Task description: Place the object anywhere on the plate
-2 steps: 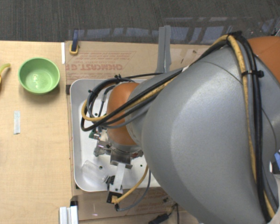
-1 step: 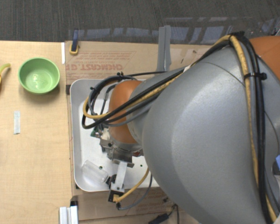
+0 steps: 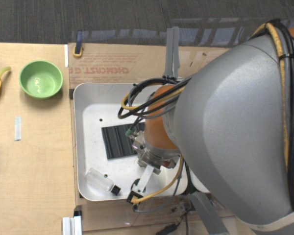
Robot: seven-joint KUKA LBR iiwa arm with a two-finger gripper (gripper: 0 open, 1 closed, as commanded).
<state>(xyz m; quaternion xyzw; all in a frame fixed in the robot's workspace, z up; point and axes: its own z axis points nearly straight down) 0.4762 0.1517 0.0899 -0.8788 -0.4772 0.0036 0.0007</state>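
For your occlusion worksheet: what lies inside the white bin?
Inside the white bin: a black ribbed slab and a clear bottle with a black cap. The arm covers the bin's right part, so anything there is hidden.

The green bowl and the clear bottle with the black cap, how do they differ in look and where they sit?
The green bowl is opaque and round, standing upright with its mouth up; the clear bottle is see-through and lies on its side. The green bowl rests on the wooden bench outside the bins; the clear bottle lies in the white bin, near its front corner. Both lie left of the arm.
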